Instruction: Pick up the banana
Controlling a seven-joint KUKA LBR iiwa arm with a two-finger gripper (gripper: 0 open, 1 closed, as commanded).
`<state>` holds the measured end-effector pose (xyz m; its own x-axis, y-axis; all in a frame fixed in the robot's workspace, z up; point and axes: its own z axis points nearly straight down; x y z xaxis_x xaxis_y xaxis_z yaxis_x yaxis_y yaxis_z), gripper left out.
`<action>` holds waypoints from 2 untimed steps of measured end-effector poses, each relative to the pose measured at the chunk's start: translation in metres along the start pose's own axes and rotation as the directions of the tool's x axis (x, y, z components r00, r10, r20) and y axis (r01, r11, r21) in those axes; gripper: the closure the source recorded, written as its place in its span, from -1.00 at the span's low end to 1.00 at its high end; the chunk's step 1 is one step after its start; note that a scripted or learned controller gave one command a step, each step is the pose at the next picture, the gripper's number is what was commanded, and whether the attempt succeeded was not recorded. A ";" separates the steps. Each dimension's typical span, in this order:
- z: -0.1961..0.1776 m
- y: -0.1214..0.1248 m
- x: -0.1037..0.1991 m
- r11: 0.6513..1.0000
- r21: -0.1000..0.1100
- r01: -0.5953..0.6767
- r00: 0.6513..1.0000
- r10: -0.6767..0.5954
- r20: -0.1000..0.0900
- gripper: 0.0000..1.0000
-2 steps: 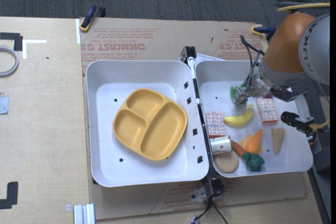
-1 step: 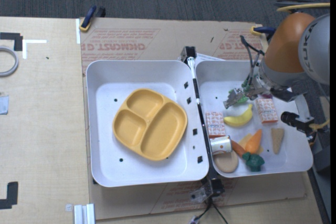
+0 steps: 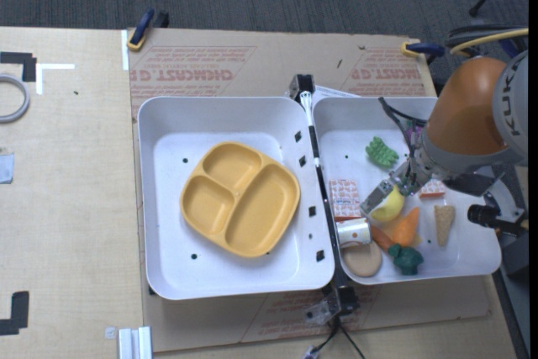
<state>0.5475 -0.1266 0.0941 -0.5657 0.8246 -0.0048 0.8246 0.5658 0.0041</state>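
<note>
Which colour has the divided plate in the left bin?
The divided plate is yellow, seen clearly in the camera view.

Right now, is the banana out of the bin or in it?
In it. The banana lies in the right bin beside the carrot, with the end effector at it.

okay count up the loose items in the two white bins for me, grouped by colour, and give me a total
Yellow: 2, the divided plate and the banana
Green: 2, the light green piece and the dark green piece
Orange: 1, the carrot
Tan: 2, the round slice and the cone
Red and white: 2, the packet and the can
Total: 9
</note>
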 end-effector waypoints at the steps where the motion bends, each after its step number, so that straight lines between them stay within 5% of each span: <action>1: -0.010 0.001 -0.002 1.000 -0.003 -0.004 1.000 0.004 0.004 1.00; 2: 0.001 -0.011 0.037 0.991 0.002 0.136 0.991 -0.136 -0.004 1.00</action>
<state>0.5176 -0.1018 0.0925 -0.6726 0.7400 -0.0008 0.7400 0.6726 0.0014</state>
